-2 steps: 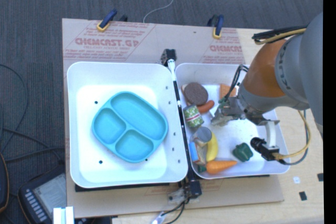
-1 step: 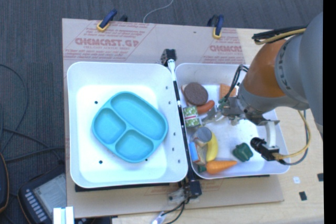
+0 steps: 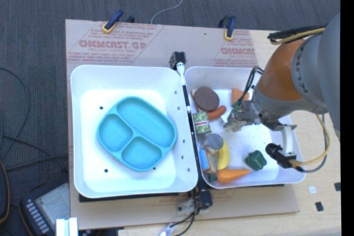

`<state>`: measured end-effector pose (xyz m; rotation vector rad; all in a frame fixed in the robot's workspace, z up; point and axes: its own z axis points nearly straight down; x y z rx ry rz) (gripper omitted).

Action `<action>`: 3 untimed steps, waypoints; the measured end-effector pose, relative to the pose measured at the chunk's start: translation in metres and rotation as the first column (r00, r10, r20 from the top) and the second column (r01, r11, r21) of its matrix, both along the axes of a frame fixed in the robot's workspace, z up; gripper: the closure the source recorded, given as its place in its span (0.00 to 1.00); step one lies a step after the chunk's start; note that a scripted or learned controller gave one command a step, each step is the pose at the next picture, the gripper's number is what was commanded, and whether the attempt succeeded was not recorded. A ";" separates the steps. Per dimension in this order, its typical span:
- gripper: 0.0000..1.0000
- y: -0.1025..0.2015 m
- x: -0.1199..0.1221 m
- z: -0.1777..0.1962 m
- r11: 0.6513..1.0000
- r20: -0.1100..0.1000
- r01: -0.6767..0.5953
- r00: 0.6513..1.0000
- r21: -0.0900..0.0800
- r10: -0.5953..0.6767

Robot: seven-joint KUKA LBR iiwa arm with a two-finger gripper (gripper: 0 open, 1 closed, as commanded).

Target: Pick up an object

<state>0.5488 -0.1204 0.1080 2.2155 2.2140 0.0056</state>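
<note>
My gripper [image 3: 237, 119] reaches down into the right bin [image 3: 287, 174], near its middle, under the grey arm with the orange band [image 3: 279, 77]. Just left of it lie a small red-orange piece [image 3: 217, 113] and a brown round disc [image 3: 206, 98]. An orange item [image 3: 238, 94] sits right behind the gripper, partly hidden by it. Along the bin's left side lies a green-labelled packet [image 3: 200, 122]. A silver can [image 3: 214, 142], a yellow banana [image 3: 223, 157], a carrot [image 3: 232, 175] and a green pepper [image 3: 255, 160] lie toward the front.
The left bin [image 3: 83, 119] holds a blue divided plate [image 3: 136, 133]. A blue item [image 3: 204, 161] lies by the divider between the bins. Clamps [image 3: 112, 20] [image 3: 229, 27] hold the board's back edge. A black cable connector [image 3: 279, 155] hangs over the right bin's front right.
</note>
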 end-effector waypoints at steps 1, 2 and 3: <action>0.00 0.000 0.000 0.000 1.000 0.000 0.000 1.000 0.000 0.000; 1.00 0.000 0.000 0.009 1.000 -0.001 0.000 1.000 0.000 0.000; 0.00 0.000 0.000 0.009 1.000 -0.001 0.000 1.000 0.001 0.000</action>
